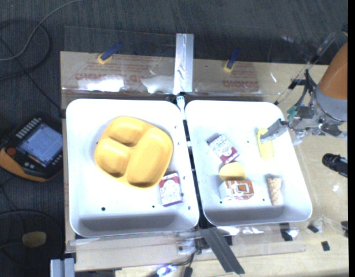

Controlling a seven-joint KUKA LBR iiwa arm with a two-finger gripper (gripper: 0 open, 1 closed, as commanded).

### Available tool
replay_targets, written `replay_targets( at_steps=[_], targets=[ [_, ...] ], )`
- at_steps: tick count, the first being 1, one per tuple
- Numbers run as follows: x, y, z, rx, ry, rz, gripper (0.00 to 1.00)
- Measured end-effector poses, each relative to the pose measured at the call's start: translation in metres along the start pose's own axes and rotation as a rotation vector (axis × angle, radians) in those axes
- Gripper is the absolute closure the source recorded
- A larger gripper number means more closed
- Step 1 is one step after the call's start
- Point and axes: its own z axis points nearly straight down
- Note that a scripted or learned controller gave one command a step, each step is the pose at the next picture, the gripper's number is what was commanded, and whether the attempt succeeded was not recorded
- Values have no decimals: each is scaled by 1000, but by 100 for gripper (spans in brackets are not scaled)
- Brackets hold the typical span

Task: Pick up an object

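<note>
In the right bin (pixel 293 172), I see a yellow block (pixel 266 149) near the right wall, its long axis running near to far. Just beyond its far end hangs the gripper (pixel 275 130), not touching; if its fingers are apart or together, I cannot tell. The arm (pixel 333 91) reaches in low from the right over the bin's rim.
</note>
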Motion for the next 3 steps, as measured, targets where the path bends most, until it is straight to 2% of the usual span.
replay_targets(
  at_steps=[1, 2, 3],
  targets=[
    [0, 50, 111, -4, 2, -11, 0],
    [-1, 62, 120, -8, 13, 66, 0],
    [-4, 63, 112, -13, 0, 64, 100]
  ],
)
